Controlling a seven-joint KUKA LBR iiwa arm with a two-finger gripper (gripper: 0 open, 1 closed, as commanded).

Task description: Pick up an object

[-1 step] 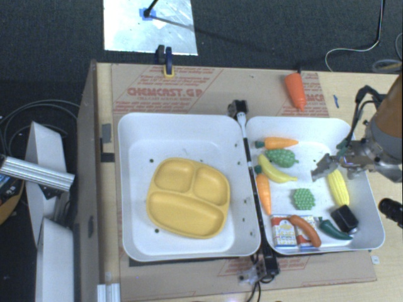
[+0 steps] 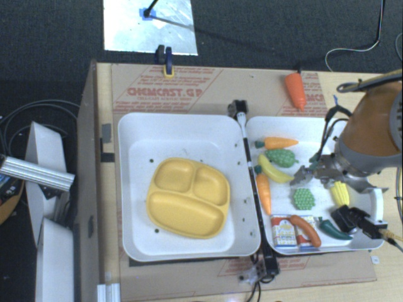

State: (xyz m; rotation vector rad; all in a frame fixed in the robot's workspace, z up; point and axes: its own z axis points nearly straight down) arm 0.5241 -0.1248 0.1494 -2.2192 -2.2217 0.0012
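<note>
Camera view: gripper (image 2: 308, 172) low over right bin (image 2: 315, 126), between banana (image 2: 274, 169) and corn (image 2: 339, 193); finger state impossible to tell. Yellow tray (image 2: 187, 197) in left bin (image 2: 141, 137).

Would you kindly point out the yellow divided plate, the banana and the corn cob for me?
yellow divided plate (image 2: 187, 197): camera view, on the ridge between its compartments.
banana (image 2: 274, 170): camera view, middle of its curved body.
corn cob (image 2: 340, 194): camera view, middle of the cob.

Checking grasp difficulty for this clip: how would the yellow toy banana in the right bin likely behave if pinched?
The curved yellow plastic banana looks glossy, so probably stiff and slippery. It rests against the orange carrot, so a nudge may pivot it.
</note>
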